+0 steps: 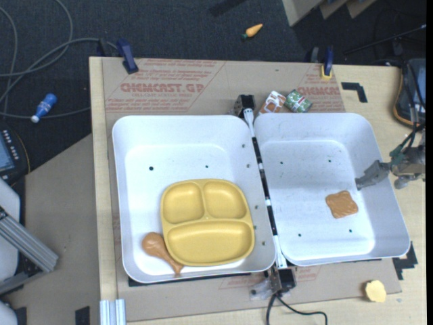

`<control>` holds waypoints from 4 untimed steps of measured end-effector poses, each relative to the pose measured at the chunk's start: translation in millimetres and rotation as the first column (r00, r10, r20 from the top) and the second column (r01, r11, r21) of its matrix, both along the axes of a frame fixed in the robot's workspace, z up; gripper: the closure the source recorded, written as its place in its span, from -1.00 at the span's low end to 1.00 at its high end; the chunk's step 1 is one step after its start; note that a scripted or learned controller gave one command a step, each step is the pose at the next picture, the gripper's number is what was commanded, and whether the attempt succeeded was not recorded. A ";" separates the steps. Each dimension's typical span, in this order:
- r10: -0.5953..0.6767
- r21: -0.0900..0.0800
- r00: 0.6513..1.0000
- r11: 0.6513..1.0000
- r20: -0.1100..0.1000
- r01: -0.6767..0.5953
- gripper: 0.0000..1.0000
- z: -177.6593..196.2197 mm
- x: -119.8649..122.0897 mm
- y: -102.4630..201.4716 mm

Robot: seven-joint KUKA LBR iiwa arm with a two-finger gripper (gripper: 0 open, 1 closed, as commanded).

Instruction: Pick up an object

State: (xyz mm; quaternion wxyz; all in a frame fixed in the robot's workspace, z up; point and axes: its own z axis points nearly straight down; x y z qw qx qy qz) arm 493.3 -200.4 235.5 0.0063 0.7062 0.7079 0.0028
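Note:
In the right bin [304,141] a flat brown toast-like piece [341,204] lies near the right wall. My gripper [373,174] reaches in over that bin's right rim and sits a little above and to the right of the brown piece, with a gap between them. The left bin [135,147] holds a yellow divided plate [206,221]. A tan drumstick toy [160,248] lies against the plate's lower left edge.
Two small packets, one brown-white [274,102] and one green [298,101], lie on the bench behind the right bin. A yellow lump [374,290] rests on the bench at the front right. Blue clamps [126,56] [327,61] hold the back edge.

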 end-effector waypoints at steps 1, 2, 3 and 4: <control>0.000 0.007 1.000 1.000 -0.011 0.000 -1.00 -153.9 31.1 -9.6; 0.000 0.008 1.000 1.000 -0.015 0.000 -1.00 -150.6 0.8 44.0; 0.005 0.006 1.000 1.000 -0.010 -0.005 -1.00 -151.1 32.3 108.7; -0.002 0.004 1.000 1.000 -0.010 0.002 1.00 -140.8 31.1 104.2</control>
